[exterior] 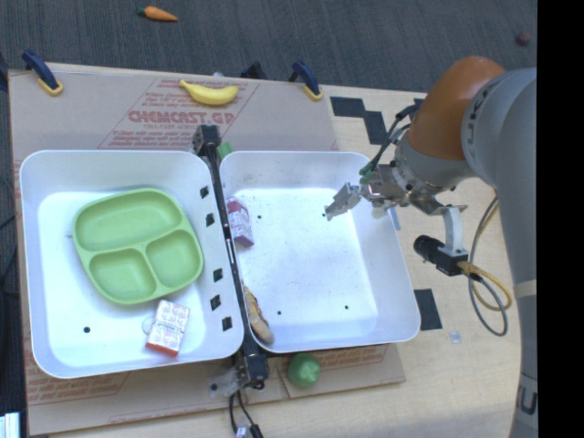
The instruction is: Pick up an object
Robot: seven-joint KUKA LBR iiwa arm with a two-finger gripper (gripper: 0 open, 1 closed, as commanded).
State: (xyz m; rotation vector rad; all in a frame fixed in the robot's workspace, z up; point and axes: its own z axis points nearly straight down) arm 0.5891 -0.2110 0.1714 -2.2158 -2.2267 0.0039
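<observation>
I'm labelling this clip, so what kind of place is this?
Probably a robotics lab bench for grasping tests: two white bins clamped to cardboard, toy food like a banana, and a robot arm reaching in.

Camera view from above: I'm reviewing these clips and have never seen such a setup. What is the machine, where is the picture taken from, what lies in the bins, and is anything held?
The picture comes from one fixed camera above the bench, looking down at a slant. The grey robot arm with an orange band reaches in from the right; its two-finger gripper hangs over the right white bin, and nothing shows between its fingers.

The left white bin holds a green divided plastic plate and a small red and white packet. The right bin holds a small red and white wrapper by its left wall and a tan elongated object at its lower left corner.

Outside the bins lie a yellow toy banana on the cardboard, a green ball at the front edge, and an orange carrot-shaped item on the floor.
</observation>
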